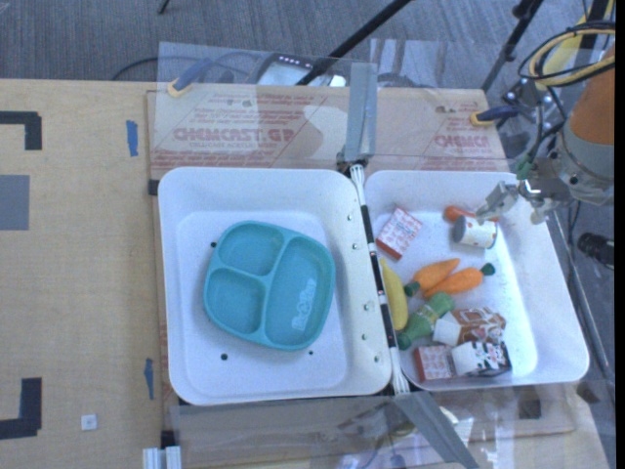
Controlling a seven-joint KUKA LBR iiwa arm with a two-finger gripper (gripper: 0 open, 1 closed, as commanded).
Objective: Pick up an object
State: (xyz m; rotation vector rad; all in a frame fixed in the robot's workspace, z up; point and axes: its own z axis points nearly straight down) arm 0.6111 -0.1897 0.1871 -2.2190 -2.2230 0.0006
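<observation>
Left bin (186, 360): one teal divided plate (270, 283), lying flat near the middle.

Right bin (557, 291): a small red-and-white carton (398, 233) near the divider, a yellow banana (394, 296) along the left wall, two orange carrots (451, 277) mid-bin, a green bottle (422, 321) beside them, and milk cartons (471, 342) at the front. A small white can (474, 231) lies on its side toward the back.

Gripper (516, 199): above the right bin's back right part, just beside the can. Whether the claw is released or clenched cannot be told; nothing is seen between its fingers.
</observation>
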